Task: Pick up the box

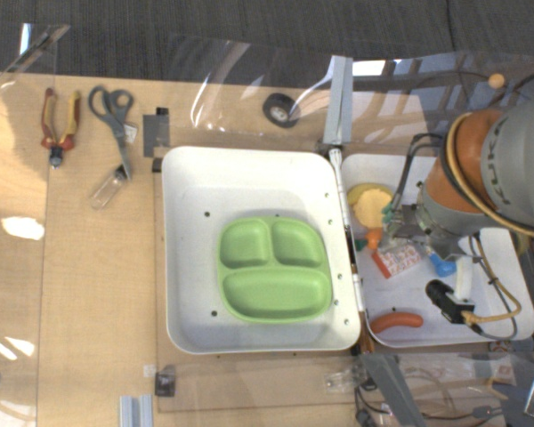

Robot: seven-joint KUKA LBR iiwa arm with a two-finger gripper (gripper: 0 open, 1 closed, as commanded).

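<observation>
Right bin (523,278) crowded: box (399,259) mid-floor under jaws (400,229), jaw state unclear.

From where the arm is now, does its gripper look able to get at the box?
Probably yes. The box lies flat in the right bin, just below the gripper, its top uncovered. The yellow item and blue piece crowd its sides.

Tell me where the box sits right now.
The box lies in the right bin, near its middle, just below the yellow toy and above the red sausage, under the arm's wrist.
</observation>
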